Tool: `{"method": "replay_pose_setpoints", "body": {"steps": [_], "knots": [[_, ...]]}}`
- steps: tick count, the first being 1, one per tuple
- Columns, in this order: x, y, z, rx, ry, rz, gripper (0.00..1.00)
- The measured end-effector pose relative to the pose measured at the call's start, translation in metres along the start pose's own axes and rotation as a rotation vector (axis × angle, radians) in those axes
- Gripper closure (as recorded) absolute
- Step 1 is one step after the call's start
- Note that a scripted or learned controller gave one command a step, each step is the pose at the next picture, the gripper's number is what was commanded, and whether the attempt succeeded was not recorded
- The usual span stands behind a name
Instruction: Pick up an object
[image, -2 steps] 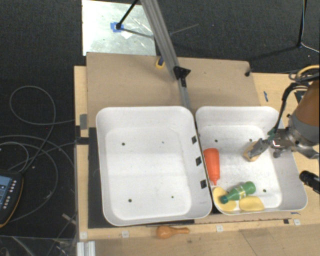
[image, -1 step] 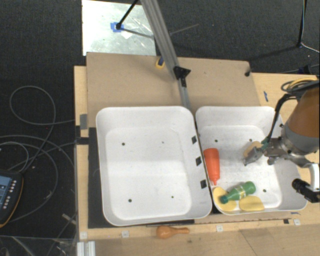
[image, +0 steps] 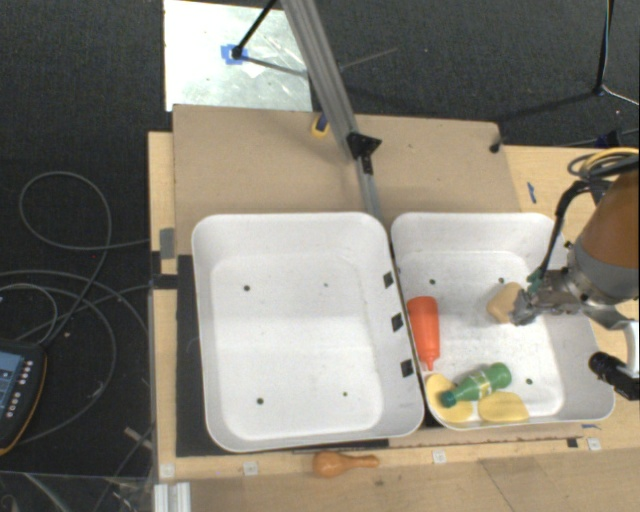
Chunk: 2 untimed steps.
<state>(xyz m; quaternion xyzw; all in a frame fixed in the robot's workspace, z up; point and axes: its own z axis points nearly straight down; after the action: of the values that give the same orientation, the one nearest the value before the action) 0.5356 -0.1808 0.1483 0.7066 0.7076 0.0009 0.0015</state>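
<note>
Dark grey carpet floor (image: 80, 90) all around the bench. Bench top is light wood (image: 520, 480), with a brown cardboard sheet (image: 270, 160) laid over its far part. Pale reflective panel (image: 215, 70) on the floor behind, blue tape bit (image: 233, 53) on it. Grey metal pole (image: 330, 85) slants across from the top. Loose black cables (image: 60, 230) coil on the left floor, handheld pendant (image: 18, 385) at left edge. Even, flat lighting.

A tan pear-shaped thing (image: 345, 462) lies on the bench (image: 440, 160), outside the left bin (image: 215, 235).
</note>
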Motion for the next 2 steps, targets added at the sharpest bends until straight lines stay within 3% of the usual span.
{"method": "replay_pose_setpoints", "body": {"steps": [1, 2], "knots": [[-0.0026, 0.0071, -0.0633, -0.005, -0.002, -0.004, 1.00], [-0.0028, 0.0081, -0.0674, 0.000, 0.000, -0.004, 1.00]]}}
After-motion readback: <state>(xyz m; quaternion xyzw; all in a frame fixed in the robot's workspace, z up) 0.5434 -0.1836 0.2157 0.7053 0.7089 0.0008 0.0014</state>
